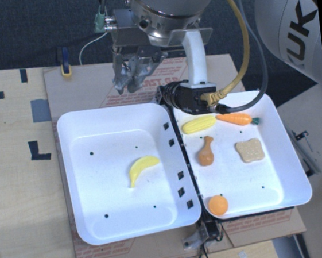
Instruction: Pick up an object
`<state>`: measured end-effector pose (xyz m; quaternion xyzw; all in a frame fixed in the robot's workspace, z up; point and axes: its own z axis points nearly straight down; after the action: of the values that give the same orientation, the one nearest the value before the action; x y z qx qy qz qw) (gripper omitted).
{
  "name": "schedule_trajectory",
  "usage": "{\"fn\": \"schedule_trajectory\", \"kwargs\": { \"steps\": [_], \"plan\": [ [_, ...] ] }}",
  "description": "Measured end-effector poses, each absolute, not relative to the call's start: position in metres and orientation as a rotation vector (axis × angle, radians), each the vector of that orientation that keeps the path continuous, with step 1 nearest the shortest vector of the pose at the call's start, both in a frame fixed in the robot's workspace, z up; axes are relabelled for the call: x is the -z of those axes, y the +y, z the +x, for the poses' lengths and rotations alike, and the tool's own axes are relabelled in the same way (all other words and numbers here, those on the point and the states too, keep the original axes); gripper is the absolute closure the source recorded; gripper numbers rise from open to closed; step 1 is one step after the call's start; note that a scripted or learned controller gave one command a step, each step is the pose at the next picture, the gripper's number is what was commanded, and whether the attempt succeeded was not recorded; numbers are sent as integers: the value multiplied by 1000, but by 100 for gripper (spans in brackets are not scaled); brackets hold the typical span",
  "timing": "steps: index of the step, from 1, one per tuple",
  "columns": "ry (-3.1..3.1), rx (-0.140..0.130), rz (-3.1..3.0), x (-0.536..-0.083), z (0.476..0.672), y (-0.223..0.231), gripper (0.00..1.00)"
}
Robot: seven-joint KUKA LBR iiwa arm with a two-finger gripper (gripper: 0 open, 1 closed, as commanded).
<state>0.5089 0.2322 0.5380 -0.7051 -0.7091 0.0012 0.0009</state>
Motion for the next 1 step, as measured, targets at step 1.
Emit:
{"fn": "schedule_trajectory", "kwargs": {
  "steps": [1],
  "plan": [
    [-2228, -6, -2212, -548, 509, 233, 100]
  ]
}}
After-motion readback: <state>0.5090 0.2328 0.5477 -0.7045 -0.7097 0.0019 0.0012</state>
